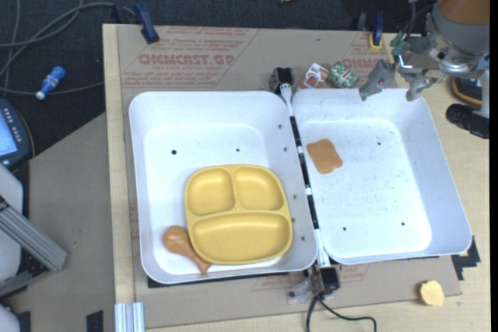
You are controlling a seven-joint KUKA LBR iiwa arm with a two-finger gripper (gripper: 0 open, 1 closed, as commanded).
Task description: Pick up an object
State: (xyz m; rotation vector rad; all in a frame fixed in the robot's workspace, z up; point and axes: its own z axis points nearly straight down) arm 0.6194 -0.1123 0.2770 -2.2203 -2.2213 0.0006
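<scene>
The pincer (394, 82) hangs spread and empty. The tan slice (324, 155) lies toward seven o'clock, well apart.

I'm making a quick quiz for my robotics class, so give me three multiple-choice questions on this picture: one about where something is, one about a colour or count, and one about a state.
1. Where does the yellow divided plate lie?
A. In the left bin
B. In the right bin
C. On the floor

2. How many compartments does the plate have?
A. Two
B. Three
C. Five

3. Where is the gripper relative to the tan toast piece?
A. Clamped on it
B. Apart from it, over the right bin's far rim
C. Pressing it into the plate

Answers: 1 A, the plate sits on the left bin's floor. 2 B, two small sections above one wide one. 3 B, bare bin floor separates them.
</scene>
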